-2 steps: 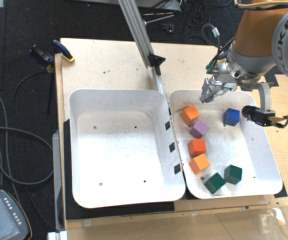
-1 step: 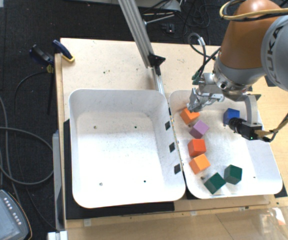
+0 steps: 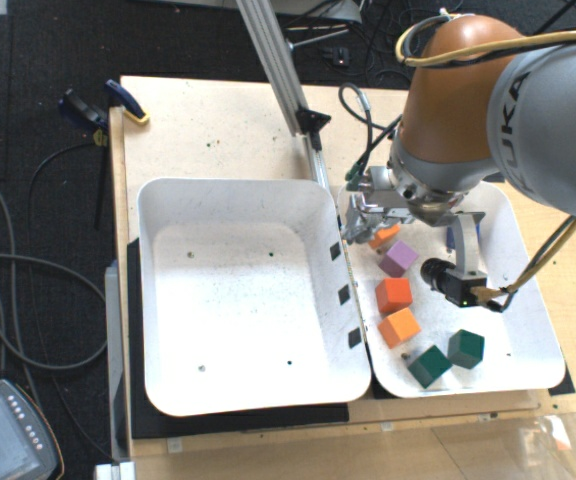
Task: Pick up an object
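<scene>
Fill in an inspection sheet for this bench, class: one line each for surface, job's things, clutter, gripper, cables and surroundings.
Surface: bench bearing left bin and right bin, side by side.
Job's things: in the right bin, purple block, red block, orange block, two green blocks; a small orange piece under the wrist.
Clutter: blue clamp at the bench's far left corner.
Gripper: arm over the right bin; gripper near the bins' shared wall, fingers unclear.
Cables: yellow cable along the arm; black cables on the floor, left.
Surroundings: dark carpet; metal rail slanting across the bench.
</scene>
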`<state>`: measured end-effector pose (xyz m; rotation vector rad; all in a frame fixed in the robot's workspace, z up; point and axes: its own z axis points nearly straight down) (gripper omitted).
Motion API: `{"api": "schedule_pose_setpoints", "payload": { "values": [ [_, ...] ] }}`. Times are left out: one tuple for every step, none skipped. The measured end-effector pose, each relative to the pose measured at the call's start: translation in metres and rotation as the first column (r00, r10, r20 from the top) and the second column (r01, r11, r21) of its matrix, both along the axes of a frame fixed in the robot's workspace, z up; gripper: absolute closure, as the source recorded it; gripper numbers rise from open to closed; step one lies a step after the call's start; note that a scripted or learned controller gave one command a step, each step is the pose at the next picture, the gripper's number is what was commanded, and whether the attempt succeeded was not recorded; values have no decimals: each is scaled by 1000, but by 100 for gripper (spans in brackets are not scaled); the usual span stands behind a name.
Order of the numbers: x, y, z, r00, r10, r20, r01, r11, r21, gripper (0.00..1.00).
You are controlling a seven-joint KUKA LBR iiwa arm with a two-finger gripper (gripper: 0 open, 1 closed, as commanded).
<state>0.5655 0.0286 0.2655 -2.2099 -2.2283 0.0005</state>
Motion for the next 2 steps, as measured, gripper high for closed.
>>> {"api": "schedule_pose_setpoints", "payload": {
  "values": [
    [-14,52,-18,1000,0,-1,0,1000,0,100],
    [-13,48,-17,1000,-9,2,9,1000,-2,0]
  ]
}}
